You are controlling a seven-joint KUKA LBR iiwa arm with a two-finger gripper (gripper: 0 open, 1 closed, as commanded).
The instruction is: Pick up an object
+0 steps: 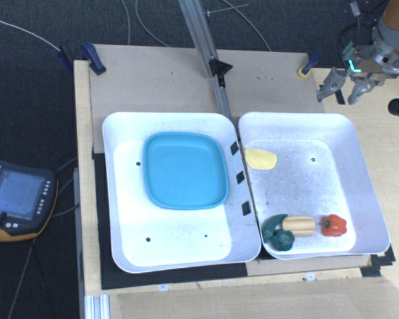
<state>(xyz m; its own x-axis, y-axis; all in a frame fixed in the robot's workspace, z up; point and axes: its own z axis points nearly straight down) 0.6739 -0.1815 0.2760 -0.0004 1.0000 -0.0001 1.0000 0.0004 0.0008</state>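
My gripper [342,92] hangs at the upper right, above the bench just beyond the right bin's [362,178] far edge, its fingers spread open with nothing between them. In the right bin lie a yellow piece [261,159] near the far left corner, and along the near wall a dark green vegetable [278,234], a tan bread-like roll [299,226] and a red pepper [333,225]. All of these sit well below and away from the gripper.
The left bin [123,198] holds a blue square plate [185,170]. A metal post [201,32] slants from the top down to the gap between the bins. Clamps [93,58] sit at the bench's far corners. A teach pendant [16,198] lies off the bench at left.
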